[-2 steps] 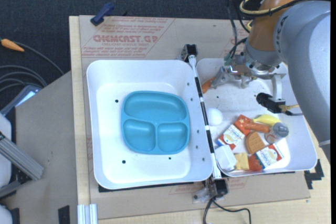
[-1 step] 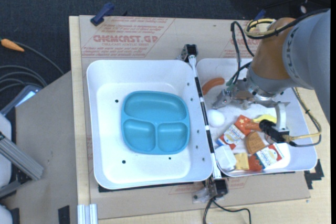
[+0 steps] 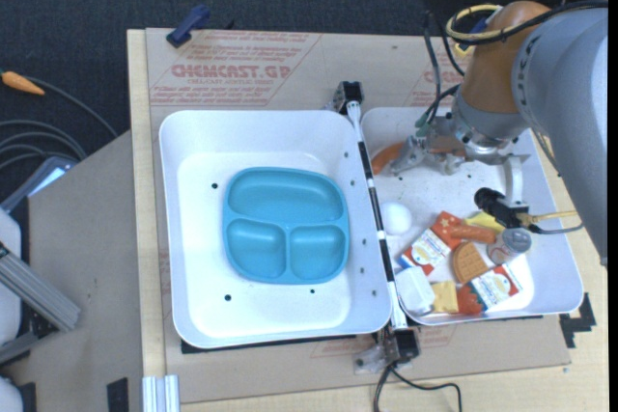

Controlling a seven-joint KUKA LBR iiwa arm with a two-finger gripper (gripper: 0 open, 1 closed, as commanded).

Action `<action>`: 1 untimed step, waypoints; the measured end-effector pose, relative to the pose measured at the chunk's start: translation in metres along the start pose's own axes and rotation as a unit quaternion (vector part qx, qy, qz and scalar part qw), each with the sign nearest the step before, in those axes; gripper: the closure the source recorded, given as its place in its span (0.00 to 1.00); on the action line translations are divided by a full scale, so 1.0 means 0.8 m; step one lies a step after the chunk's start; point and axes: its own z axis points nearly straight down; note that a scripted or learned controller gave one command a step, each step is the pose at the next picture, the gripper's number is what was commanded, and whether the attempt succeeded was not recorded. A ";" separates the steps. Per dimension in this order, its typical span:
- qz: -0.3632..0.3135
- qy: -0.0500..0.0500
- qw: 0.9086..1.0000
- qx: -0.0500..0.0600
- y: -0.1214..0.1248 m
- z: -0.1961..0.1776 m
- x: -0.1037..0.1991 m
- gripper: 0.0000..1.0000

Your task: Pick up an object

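Note:
My gripper [image 3: 427, 161] hangs low over the far part of the right bin [image 3: 565, 280], its fingers spread open with nothing between them. An orange carrot-like piece [image 3: 385, 155] lies just left of the left finger, against the bin's left wall. A white ball [image 3: 396, 217] rests further toward the front. Near the front lie a brown cookie [image 3: 468, 261], an orange sausage [image 3: 475, 232], a red and white packet [image 3: 430, 249], a yellow cheese piece [image 3: 444, 297] and a grey can [image 3: 516, 241].
The left bin [image 3: 188, 207] holds a blue divided tray [image 3: 286, 225]. A black clip [image 3: 348, 96] joins the bins at the far side. The arm's grey bulk [image 3: 570, 92] covers the right bin's far right corner.

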 end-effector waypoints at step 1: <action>0.000 0.000 1.000 -0.001 0.001 -0.013 0.000 1.00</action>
